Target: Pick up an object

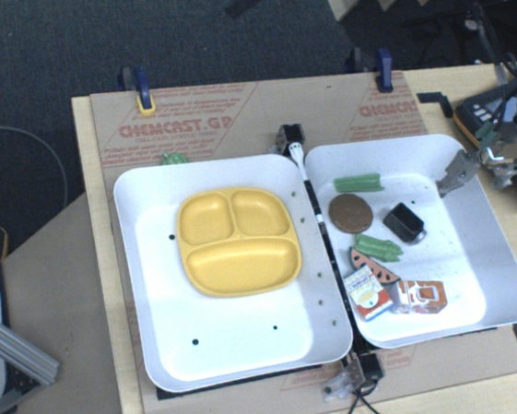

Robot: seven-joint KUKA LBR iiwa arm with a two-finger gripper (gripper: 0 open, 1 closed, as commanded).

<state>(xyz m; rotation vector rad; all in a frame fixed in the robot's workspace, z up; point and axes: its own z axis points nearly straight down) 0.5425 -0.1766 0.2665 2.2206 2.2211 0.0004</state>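
Note:
The right bin (487, 259) holds several small objects. A green bar (358, 183) lies at the back, with a brown disc (350, 212) just in front of it. A black block (403, 223) sits near the middle, and a green pod (378, 246) lies left of it. At the front are an orange and white packet (373, 296) and a red and white carton (424, 296). My gripper (463, 169) hangs over the bin's back right corner, to the right of the black block and apart from every object.
A yellow divided plate (238, 240) lies in the left bin (157, 296). Blue clamps (142, 89) (384, 70) hold the cardboard at the bench's back edge. A small green scrap (174, 158) rests on the cardboard behind the left bin.

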